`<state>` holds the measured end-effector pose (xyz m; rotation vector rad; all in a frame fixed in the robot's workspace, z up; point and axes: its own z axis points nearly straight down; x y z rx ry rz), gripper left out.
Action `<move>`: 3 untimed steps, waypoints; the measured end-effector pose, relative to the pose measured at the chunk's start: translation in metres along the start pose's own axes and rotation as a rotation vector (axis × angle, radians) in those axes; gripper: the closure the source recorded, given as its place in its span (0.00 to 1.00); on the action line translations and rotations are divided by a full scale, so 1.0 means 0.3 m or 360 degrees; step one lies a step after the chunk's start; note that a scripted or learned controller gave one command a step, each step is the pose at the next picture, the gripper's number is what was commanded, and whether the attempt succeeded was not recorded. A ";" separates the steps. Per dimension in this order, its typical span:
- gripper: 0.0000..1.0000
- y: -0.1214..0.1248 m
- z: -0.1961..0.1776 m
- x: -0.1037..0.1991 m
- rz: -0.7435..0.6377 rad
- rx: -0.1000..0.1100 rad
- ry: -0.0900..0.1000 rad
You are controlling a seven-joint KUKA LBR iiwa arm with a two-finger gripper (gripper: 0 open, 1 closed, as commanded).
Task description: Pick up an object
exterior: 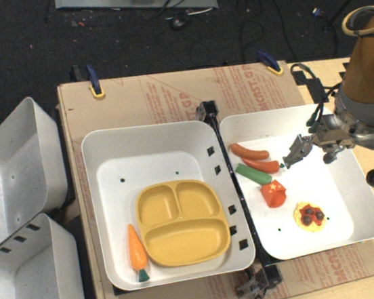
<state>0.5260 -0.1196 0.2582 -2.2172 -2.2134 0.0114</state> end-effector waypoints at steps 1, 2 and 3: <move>0.00 0.006 -0.018 0.000 -0.0003 -0.0016 -0.0002; 0.00 -0.015 0.189 -0.001 0.0000 -0.0007 0.0000; 0.00 0.017 0.365 -0.007 -0.0002 -0.0010 -0.0001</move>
